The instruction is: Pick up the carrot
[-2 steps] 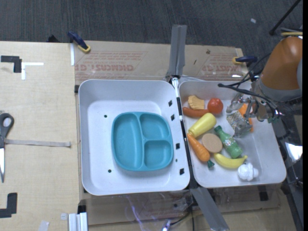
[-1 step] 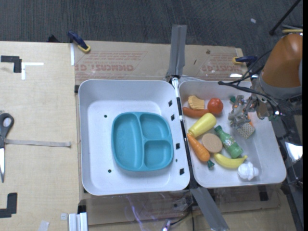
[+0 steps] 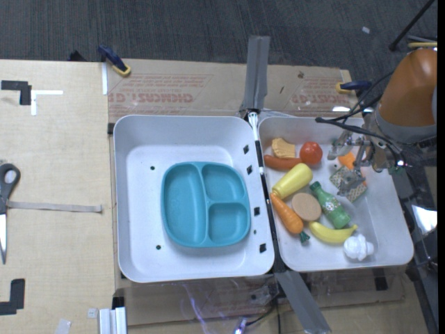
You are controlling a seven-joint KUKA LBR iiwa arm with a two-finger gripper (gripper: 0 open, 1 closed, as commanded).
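The orange carrot [image 3: 287,214] lies slantwise at the right bin's [image 3: 389,252] left side, green tip down.

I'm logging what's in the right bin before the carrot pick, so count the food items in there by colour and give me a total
Orange: 2, the carrot and a long orange piece
Yellow: 2, the banana and a yellow corn-like piece
Red: 1, the tomato
Green: 1, the bottle
Tan: 2, a round disc and a bread-like piece
White: 1, a garlic-like bulb
Total: 9
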